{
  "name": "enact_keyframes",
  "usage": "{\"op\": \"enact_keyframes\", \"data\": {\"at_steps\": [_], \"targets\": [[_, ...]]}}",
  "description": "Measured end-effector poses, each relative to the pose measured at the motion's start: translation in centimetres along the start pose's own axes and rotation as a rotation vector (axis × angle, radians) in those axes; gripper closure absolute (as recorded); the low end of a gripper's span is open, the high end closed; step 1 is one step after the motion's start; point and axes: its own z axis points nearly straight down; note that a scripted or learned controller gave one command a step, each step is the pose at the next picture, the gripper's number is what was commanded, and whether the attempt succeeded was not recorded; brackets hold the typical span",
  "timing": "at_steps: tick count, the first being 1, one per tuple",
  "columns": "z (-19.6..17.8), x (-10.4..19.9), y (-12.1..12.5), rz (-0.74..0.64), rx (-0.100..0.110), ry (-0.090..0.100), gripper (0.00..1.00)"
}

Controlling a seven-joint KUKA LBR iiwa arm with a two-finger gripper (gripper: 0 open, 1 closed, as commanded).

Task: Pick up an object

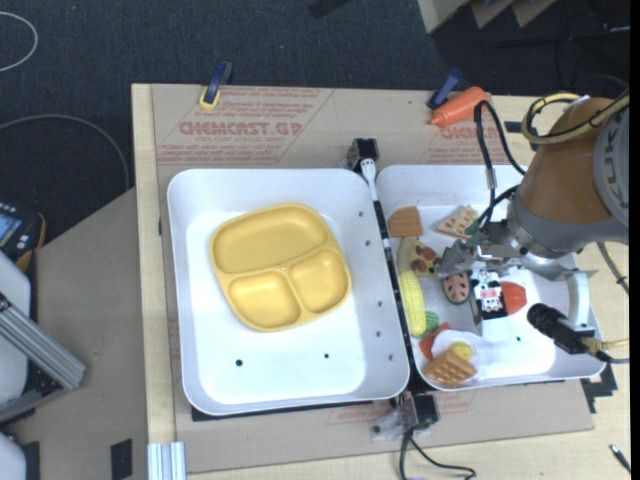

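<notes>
A: Where does the arm [575, 183] sit?

B: It reaches in from the right, orange band up top, wrist bent down over the right bin [500, 368]. The pincer [462, 260] hangs low among the toy food, near the bin's middle.

A: Holding anything?

B: Cannot tell. The tip is a dark clutter from here, and I can't see whether it is wide or narrow, or whether anything sits in it.

A: What lies closest to it?

B: A small brown round piece [458, 288] just below the tip, touching or nearly so. A dark reddish bit [426, 259] is just to its left. A tan bread slice [405, 222] lies up and left, a cracker-like wedge [462, 221] just above.

A: The rest?

B: A yellow corn cob [411, 300] along the bin's left wall, with a green piece [432, 321] at its lower end. A red piece [513, 296] to the right of the tip. A waffle-like pastry [452, 369] at the near edge, well apart from the tip.

A: Left bin [200, 348]?

B: A yellow divided plate [280, 265], three compartments, lying flat. Both bins rest on the bench [150, 268].
</notes>
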Motion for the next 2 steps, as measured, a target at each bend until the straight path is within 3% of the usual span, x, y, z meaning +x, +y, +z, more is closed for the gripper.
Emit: {"op": "enact_keyframes", "data": {"at_steps": [1, 2], "targets": [[-6.4, -0.2, 0.0, -0.002, -0.002, 0.0, 1.0], [-8.7, -0.2, 0.1, -0.002, 0.0, 0.0, 1.0]]}}
